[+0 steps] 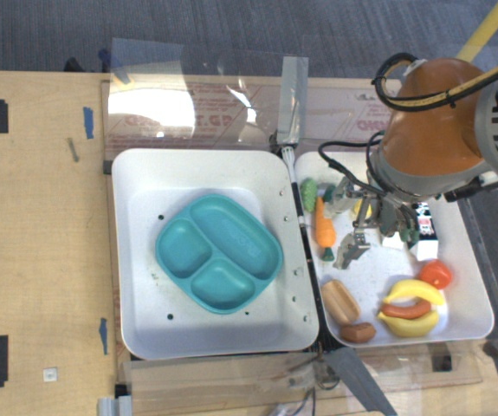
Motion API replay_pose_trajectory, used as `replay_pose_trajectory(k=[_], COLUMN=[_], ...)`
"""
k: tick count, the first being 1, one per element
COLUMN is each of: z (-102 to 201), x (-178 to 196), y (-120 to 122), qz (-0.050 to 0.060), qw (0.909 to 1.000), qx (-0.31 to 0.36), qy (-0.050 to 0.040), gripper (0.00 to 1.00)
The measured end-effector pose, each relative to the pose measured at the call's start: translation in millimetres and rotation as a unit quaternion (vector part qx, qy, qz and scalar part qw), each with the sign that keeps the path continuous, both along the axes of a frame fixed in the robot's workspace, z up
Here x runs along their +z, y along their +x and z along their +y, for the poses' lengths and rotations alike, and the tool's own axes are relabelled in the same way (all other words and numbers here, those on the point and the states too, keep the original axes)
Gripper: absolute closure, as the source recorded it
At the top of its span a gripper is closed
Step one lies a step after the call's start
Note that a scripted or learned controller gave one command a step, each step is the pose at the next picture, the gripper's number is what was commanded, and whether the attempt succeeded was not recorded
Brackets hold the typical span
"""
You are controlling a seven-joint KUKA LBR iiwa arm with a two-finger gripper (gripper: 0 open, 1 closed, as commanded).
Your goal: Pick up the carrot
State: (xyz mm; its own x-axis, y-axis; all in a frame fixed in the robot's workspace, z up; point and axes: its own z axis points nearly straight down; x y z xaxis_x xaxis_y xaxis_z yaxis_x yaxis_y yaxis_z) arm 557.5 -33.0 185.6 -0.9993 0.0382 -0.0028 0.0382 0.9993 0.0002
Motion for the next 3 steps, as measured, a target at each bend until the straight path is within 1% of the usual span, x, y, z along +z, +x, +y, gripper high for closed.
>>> replay_pose_trajectory(k=[1, 2, 3], z=[16.5, 18.1, -71.1], x=[0.0, 0.2, -93.8], y=[42.4, 25.7, -3.3], qz=[-0.003, 0.000, 0.002], qw=[0.9988, 0.9983, 0.9965], qx=[0.050, 0.058, 0.083], qy=[0.0004, 0.0002, -0.0007], gripper=[0.00, 0.00, 0.00])
